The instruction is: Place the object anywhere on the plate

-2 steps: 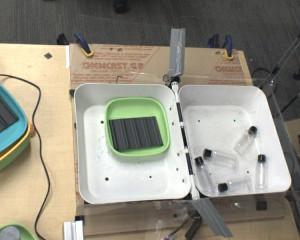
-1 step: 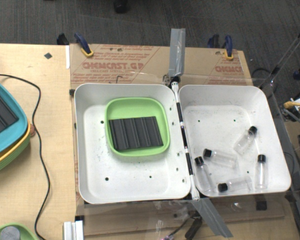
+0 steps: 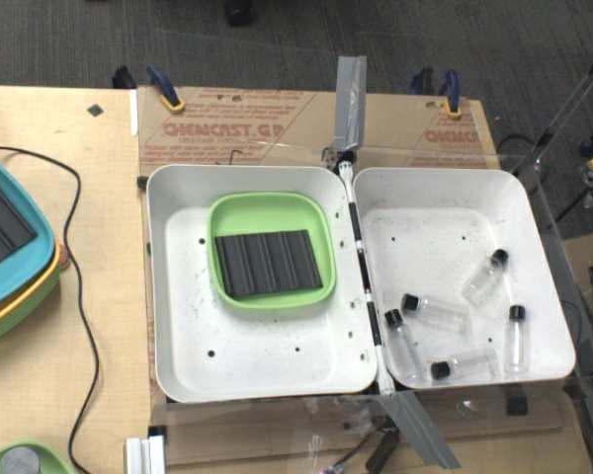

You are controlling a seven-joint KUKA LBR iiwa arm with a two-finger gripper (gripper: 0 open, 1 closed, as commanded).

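Left bin (image 3: 178,294): one green plate (image 3: 270,215) carrying a dark ribbed insert (image 3: 269,263). Right bin (image 3: 534,215): five clear vials (image 3: 434,310) with black caps, loose toward the near side, two lying close together by the front wall. Gripper state: cannot be told. Bench: cardboard sheet (image 3: 277,117) behind the bins.

Robot body: colours, shapes, cabling, screws and markings cannot be assessed from this camera view (no finding entered under any heading)
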